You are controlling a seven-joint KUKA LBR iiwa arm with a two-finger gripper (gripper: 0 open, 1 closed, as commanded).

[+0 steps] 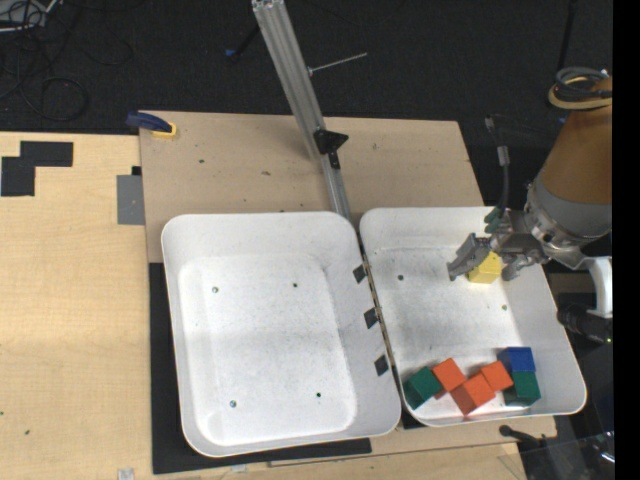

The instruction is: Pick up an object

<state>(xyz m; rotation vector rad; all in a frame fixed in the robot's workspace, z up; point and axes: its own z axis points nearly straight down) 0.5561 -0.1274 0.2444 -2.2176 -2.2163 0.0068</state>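
My gripper (487, 261) hangs over the upper right part of the right bin (440, 308). A small yellow block (486, 268) sits between its two fingers, and the fingers look shut on it. Near the bin's front edge lies a cluster of blocks: a green block (423, 384), an orange block (449, 373), a larger orange block (478, 388), a blue block (518, 359) and a second green block (524, 388).
The left bin (265, 328) lies beside the right one, with black clips along the shared wall. A slanted aluminium rail (297, 88) rises behind the bins. A blue and yellow clamp (152, 123) lies at the bench's back left.
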